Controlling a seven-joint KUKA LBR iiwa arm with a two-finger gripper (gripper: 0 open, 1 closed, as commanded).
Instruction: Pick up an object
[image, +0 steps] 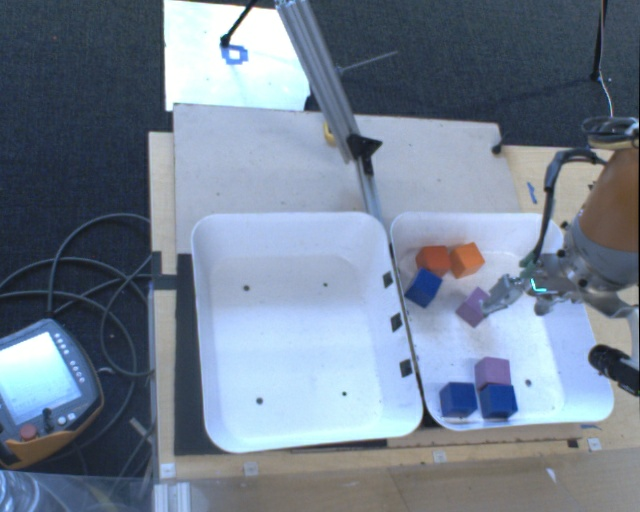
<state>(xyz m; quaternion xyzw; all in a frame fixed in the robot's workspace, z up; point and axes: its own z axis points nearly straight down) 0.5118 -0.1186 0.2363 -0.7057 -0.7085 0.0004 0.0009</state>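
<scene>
Fingers (503, 295) low in the right bin (580, 400), tips touching the light purple cube (473, 307); cannot tell if they grip it or are apart. Risk: tilted cube, corner contact, so closing could squeeze it out sideways. Blue cube (424, 288) and two orange cubes (450, 260) just beyond the tips. Cubes matte, sharp-edged; bin smooth white plastic

You are looking at two bins (300, 240), holding seven cubes: two orange (433, 260), three blue (423, 288) and two purple (472, 307), all sitting in the right one.
</scene>
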